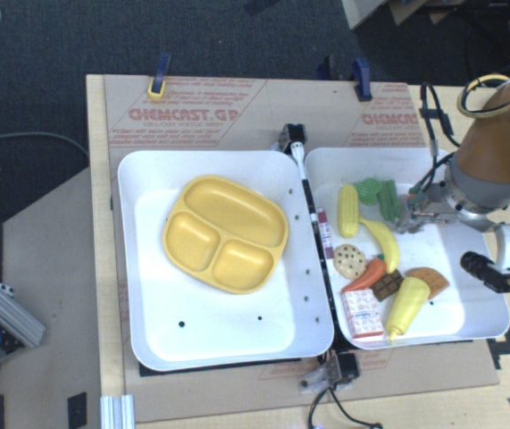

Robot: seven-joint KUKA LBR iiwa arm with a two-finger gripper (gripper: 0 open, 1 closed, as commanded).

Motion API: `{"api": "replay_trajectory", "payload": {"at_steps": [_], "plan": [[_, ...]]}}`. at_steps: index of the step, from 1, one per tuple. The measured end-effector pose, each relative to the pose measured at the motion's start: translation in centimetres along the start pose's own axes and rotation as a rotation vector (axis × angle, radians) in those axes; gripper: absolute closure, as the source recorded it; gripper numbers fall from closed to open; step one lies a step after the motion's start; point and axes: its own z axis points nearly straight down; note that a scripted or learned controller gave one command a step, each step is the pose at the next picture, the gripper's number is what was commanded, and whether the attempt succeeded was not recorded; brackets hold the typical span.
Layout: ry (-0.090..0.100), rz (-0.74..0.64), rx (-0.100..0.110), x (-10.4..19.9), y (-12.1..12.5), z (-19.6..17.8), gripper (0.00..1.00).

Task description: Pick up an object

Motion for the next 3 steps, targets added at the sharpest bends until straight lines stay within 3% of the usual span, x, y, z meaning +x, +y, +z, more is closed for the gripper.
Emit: {"api": "replay_trajectory", "payload": {"at_steps": [1,2,3], "plan": [[0.0,-0.001,0.016,-0.2,0.5,-6.4,1.0],[0.0,-0.001,0.015,-0.3,0.7,-11.8,1.0],[0.004,-0.007,0.017,4.9,2.2,-12.9,1.0]]}}
